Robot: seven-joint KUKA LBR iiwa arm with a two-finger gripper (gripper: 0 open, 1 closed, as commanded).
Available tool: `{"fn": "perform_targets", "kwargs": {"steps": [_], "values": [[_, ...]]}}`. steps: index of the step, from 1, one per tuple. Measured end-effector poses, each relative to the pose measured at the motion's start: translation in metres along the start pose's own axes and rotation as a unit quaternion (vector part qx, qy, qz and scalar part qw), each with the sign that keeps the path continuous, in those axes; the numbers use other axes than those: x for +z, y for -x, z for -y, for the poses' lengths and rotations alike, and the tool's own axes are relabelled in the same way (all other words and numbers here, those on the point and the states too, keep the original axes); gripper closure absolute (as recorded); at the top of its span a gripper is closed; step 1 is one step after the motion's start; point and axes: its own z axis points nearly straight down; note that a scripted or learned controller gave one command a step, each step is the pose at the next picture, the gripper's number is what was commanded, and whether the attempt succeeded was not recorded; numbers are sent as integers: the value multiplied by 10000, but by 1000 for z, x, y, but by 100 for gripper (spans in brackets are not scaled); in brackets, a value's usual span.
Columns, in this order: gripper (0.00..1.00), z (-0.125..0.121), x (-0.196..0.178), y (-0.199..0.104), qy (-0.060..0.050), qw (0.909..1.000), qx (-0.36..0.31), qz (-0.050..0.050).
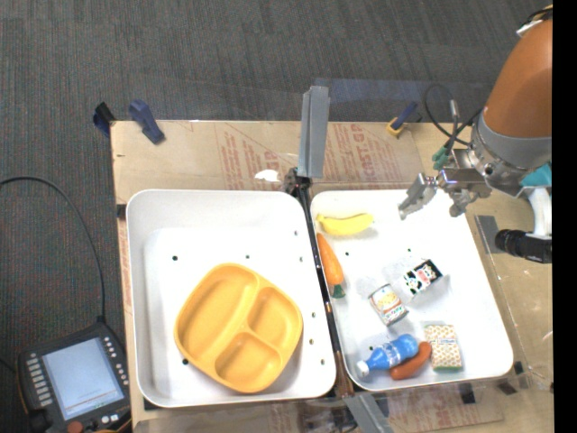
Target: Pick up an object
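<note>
At the far left, off the counter (207,156), a handheld control pendant (77,382) with a pale screen lies on the dark floor, its cable looping up the left side. On the counter, the left white bin (144,242) holds a yellow divided tray (238,327), set at a slant in its middle. The right white bin (478,278) starts just past the divider between the two bins: a carrot (331,263) lies along its left wall, with a yellow banana (344,224) just above it near the back wall. Toward the middle sit a small can (388,304) and, close to its right, a black-and-white carton (421,277). Near the front wall a blue bottle (389,354) lies on its side, touching a red sausage (410,362), with a patterned box (444,346) just beside them. The pincer (438,196) hangs over the bin's back right part, its two fingers apart with nothing between them, well apart from every object below.
</note>
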Motion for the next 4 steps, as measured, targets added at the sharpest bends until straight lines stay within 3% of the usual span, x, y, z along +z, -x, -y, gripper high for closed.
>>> {"fn": "perform_targets", "kwargs": {"steps": [1, 2, 3, 4], "values": [[0, 73, 111, 63, -3, 9994, -356, -4], [0, 63, 173, 15, 27, 9981, -608, 9], [0, 127, 188, 6, -7, 9991, -427, -8], [100, 125, 178, 7, 24, 9992, -396, -10]]}}
